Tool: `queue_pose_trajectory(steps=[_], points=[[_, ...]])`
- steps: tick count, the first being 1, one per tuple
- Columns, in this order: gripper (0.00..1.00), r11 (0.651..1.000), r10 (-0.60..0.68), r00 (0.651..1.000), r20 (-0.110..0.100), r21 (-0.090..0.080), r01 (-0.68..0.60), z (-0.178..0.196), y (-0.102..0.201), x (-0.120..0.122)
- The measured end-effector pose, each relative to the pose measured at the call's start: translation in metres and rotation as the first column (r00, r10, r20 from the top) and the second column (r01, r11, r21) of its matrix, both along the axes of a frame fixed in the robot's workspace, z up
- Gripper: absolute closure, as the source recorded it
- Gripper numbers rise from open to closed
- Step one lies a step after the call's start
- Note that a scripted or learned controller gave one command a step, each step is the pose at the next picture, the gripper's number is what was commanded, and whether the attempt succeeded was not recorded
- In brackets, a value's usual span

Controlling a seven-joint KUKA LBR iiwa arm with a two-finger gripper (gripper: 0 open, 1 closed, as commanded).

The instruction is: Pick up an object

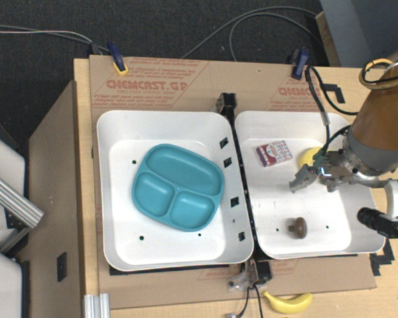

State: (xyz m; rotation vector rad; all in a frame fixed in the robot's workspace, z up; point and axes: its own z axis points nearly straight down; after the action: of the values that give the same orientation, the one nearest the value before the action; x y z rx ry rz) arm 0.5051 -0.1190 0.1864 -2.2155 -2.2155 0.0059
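Note:
In the right bin lie a small red and white box, a yellow object partly hidden behind the arm's wrist, and a small brown lump near the front. My gripper hovers over the middle of this bin, just in front of the yellow object and behind the brown lump. It stands open, with nothing between its fingers. The left bin holds a teal divided plate.
A black divider with clips runs between the two bins. A yellow banana lies outside the bins at the bench's front edge. Cables trail over the right bin's back corner. Blue clamps hold the cardboard at the back.

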Motion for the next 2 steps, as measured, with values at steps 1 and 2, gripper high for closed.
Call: queue_pose_trajectory(steps=[1, 2], points=[[0.00, 1.000, 0.000, 1.000, 0.001, 0.000, 0.000, -0.047, 0.010, 0.000], [0.00, 1.000, -0.001, 1.000, 0.001, 0.000, 0.001, -0.100, 0.010, -0.002]])
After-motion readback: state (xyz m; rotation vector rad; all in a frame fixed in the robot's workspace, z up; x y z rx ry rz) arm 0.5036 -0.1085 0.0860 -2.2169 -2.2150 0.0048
